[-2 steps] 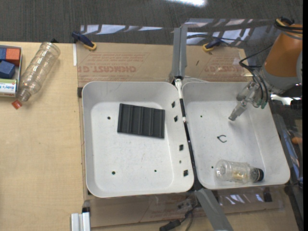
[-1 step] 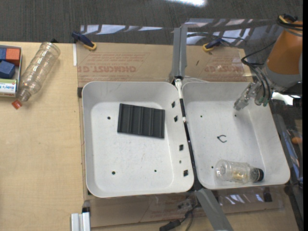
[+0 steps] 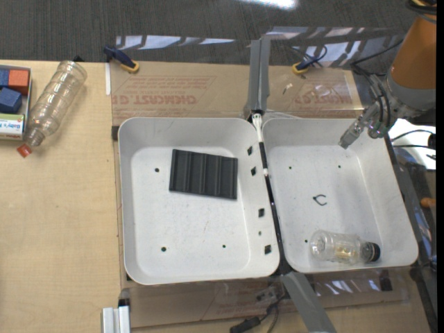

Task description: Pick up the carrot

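My gripper hangs over the far right corner of the right bin, below the arm's orange band. Nothing can be made out in it. In the right bin a clear plastic jar with a black cap lies on its side near the front wall. A small black hook-shaped piece sits at that bin's middle. In the left bin a dark ribbed rectangular block lies flat, left of the divider.
On the bench to the left lie a clear empty bottle with a red cap and a box with blue and orange blocks. Clamps and cardboard sit behind the bins. Cables run at the right.
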Controlling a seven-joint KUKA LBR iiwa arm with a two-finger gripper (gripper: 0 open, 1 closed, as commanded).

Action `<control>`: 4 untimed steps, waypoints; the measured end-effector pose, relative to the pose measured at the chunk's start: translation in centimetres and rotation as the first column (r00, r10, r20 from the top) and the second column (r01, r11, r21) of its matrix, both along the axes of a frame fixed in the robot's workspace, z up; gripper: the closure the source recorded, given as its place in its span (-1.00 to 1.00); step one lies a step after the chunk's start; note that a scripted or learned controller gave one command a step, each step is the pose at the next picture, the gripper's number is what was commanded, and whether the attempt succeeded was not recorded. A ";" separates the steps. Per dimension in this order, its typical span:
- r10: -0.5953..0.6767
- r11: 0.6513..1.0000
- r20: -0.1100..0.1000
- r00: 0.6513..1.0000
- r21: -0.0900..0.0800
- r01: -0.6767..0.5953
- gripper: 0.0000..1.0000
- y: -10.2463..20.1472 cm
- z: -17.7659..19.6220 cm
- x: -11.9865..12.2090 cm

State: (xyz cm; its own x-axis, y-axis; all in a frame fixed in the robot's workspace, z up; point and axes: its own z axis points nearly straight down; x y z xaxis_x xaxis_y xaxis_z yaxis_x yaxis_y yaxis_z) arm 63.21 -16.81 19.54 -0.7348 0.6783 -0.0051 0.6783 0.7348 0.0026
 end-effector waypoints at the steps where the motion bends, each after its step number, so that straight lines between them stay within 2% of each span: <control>1: -0.365 0.931 -0.004 0.931 0.000 0.365 1.00 1.3 -0.2 2.3; 2: -0.819 0.574 -0.007 0.574 -0.001 0.819 1.00 -0.9 -5.8 -2.0; 3: -0.992 0.128 -0.005 0.128 -0.001 0.992 1.00 -1.3 -10.4 2.1; 4: -0.995 0.095 -0.003 0.095 0.001 0.995 1.00 -3.8 -0.1 2.7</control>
State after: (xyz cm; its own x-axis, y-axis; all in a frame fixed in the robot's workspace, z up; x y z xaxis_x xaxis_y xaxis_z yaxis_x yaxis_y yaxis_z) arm 65.92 -20.63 19.47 0.6051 0.7961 -0.0016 0.7961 -0.6051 0.0014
